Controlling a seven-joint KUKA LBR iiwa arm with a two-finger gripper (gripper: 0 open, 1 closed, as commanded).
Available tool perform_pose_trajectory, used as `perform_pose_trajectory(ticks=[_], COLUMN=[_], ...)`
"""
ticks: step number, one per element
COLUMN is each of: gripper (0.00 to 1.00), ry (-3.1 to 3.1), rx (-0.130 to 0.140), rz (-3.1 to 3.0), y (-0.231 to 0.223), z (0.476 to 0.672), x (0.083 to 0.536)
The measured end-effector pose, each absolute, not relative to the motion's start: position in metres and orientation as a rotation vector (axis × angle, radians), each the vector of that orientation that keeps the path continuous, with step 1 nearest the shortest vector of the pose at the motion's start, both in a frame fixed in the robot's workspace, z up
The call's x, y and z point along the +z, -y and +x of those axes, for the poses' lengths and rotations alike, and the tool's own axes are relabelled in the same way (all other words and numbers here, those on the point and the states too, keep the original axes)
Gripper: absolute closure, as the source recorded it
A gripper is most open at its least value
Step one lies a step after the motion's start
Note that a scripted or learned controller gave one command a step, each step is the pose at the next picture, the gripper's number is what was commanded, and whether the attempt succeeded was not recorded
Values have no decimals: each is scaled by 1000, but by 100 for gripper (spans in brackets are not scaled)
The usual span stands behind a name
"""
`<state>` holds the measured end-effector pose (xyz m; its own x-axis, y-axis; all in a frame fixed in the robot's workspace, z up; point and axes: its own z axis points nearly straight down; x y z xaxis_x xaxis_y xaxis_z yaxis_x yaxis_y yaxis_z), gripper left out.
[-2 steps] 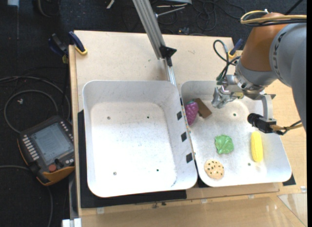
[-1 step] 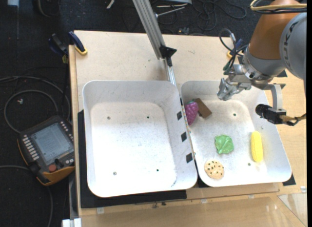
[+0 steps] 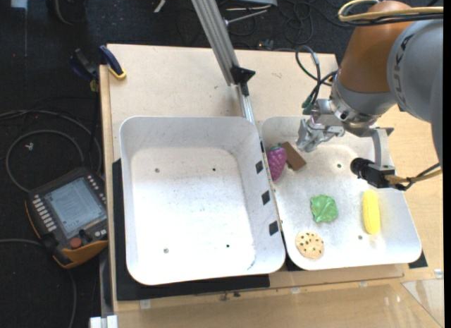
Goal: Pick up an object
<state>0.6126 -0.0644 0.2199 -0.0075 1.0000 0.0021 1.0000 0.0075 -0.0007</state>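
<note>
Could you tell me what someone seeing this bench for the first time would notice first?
Probably the big grey arm with its orange band, reaching in from the right and hanging its gripper over the right-hand white bin. Below it lie bright toys: a purple lump beside a brown block, a green leafy piece, a yellow corn cob and a speckled cookie.

a teach pendant (image 3: 68, 214) lies left of the bench (image 3: 183, 80).

Dark carpet floor (image 3: 42, 129), loose cables (image 3: 28, 143), tan bench (image 3: 176, 87).
</note>
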Motion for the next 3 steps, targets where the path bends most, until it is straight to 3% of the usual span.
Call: perform_pose_trajectory(ticks=[2,3], gripper=[100,100], ry=[2229,2231], rx=[-1,-3], rz=[-2211,-2211], y=[-33,-85], z=[590,588], x=[239,247])
